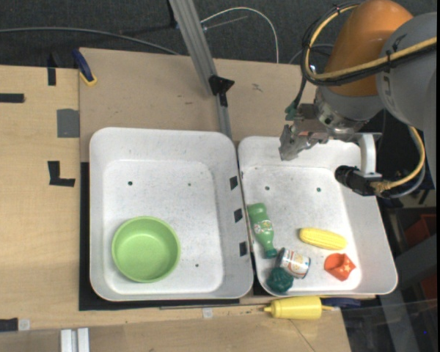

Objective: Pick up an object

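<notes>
Two shallow white bins sit side by side on the wooden counter (154, 86), both of a matte speckled plastic with rounded corners. The left bin (165, 160) holds one thing, a round green bowl (146, 248) in its near-left corner, smooth and open upward. The right bin (308, 189) holds five things, all gathered in its near half. One green bottle (262, 230) lies flat with its long axis running from the far side toward the near side, slightly slanted to the right as it comes nearer. One yellow corn cob (323, 237) lies with its long axis almost left to right, the right end a little nearer. One small tin can (295, 262) with a printed label lies just beside the near end of the bottle, and one dark green rounded lump (280, 280) sits just below it, at the near wall. One red blocky piece (339, 266) rests near the corn. Outside the bins, one yellow bottle (296, 308) lies on the counter along the near rim of the right bin, pointing left to right. The claw (292, 147) hangs over the far-left corner of the right bin, well apart from all the things; whether its tips are spread or pressed together I cannot tell, and nothing is seen between them.
</notes>
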